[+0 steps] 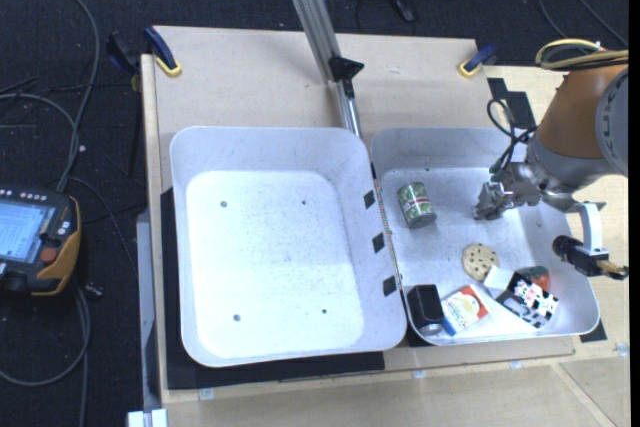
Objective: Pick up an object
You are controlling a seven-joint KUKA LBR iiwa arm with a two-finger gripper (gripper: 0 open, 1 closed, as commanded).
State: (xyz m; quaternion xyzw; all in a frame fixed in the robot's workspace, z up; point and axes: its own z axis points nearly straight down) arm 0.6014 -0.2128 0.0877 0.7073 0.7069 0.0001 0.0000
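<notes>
The dark two-finger gripper [489, 205] hung low over the right-hand shallow white bin [455, 147], in the right middle of the frame, at the end of the grey arm with its orange band [580, 115] reaching in from the right edge. Whether it was released or clenched could not be told; nothing showed in its grip.

Nearest to it, to its left and at about the same height in the frame, lay a small green cylindrical can [416, 204] on its side, its long axis running roughly up and down the picture with a slight tilt. By my judgement this was the handiest target: the move would be a short shift toward frame left.

Lower down, below the gripper, sat a round tan speckled cookie-like disc [480, 261]. Further toward the bottom of the bin lay a flat orange and white packet [465, 307], a black rectangular block [425, 305] at the bin's lower left corner, and a black and white patterned toy [530, 296] at the lower right.

The left-hand white bin [270, 250] lay well apart from the gripper, across the divide.
</notes>
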